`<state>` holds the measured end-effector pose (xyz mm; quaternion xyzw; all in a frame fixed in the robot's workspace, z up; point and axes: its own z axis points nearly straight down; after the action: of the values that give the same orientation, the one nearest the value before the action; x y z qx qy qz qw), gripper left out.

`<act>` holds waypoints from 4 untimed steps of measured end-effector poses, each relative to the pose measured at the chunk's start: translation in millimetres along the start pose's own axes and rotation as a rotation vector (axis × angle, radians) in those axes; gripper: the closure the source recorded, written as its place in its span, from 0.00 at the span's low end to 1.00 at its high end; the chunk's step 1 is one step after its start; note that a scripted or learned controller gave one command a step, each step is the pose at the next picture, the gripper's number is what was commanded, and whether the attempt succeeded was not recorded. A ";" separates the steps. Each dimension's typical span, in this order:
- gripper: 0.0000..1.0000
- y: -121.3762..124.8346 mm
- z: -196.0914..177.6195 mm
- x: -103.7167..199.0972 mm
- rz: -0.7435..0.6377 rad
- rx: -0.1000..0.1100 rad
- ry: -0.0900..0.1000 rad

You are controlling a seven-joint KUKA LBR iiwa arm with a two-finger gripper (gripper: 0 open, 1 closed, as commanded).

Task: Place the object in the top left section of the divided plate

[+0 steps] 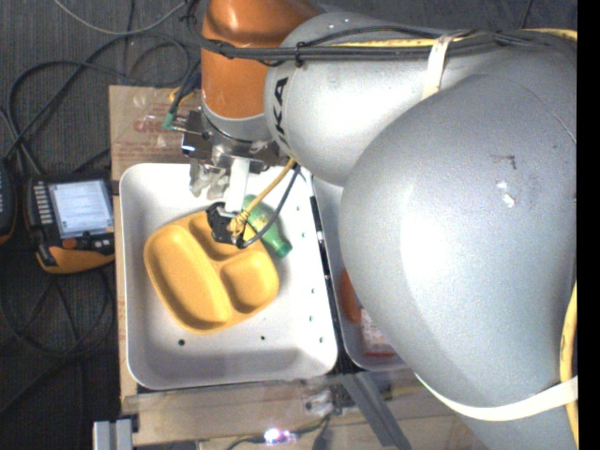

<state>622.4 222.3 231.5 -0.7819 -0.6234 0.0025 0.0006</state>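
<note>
Grey two-finger gripper (225,190) above rim of yellow plastic divided plate (202,284); cannot tell jaws' state. Small green object (275,240) beside rim. Centre over top-left section, release low.

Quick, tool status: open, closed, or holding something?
Tool: cannot be told. It is above the upper edge of the yellow divided plate in the left bin; the green object is by the plate's rim.
</note>
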 end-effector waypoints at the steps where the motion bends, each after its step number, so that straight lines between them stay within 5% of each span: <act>1: 1.00 31.2 -20.8 17.8 -0.438 -0.004 -0.001; 2: 1.00 34.5 -95.4 3.5 -0.410 -0.004 0.000; 4: 1.00 34.8 -112.0 3.4 -0.410 -0.003 -0.009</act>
<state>657.6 218.1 343.3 -0.6385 -0.7696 0.0048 -0.0027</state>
